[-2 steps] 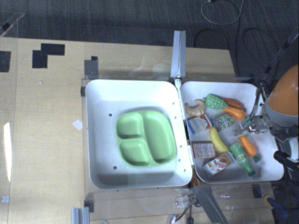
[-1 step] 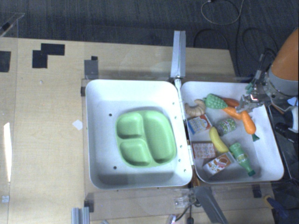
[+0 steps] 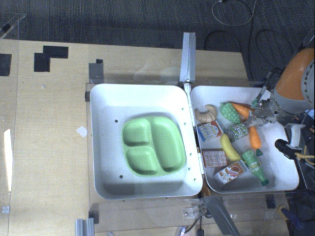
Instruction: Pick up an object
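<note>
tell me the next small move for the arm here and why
Probably lower the pincer a little onto the toys below it. It hangs over the right bin, beside the orange carrot, and nothing shows between its fingers, so no object is picked up yet.

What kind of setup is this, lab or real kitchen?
Likely a robot lab bench, not a kitchen: two shallow white bins clamped to a pale wooden benchtop, loose black cables on grey carpet, and small toy foods like a yellow plastic banana.
</note>
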{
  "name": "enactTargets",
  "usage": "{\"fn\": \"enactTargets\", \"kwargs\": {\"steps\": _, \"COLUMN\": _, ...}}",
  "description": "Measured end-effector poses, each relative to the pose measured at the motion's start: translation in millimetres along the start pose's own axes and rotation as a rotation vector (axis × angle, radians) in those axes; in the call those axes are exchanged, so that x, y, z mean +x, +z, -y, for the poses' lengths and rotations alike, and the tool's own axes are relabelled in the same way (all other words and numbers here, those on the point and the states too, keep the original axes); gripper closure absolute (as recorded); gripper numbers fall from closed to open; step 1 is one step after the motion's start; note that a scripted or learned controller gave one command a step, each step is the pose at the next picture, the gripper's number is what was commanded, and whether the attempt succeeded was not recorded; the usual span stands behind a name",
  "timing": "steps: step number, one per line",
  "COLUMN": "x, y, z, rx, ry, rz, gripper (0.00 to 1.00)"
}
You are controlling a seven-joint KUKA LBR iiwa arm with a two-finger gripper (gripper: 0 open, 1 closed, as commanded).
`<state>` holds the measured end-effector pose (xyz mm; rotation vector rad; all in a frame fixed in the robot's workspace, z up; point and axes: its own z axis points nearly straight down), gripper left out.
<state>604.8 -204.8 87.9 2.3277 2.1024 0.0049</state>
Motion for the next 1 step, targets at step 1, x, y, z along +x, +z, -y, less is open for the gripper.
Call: {"fn": "enactTargets", "kwargs": {"steps": 1, "x": 41.0, "y": -107.5, "z": 3.2, "rx": -0.001, "ry": 0.095, "rz": 0.0, "gripper": 1.0}}
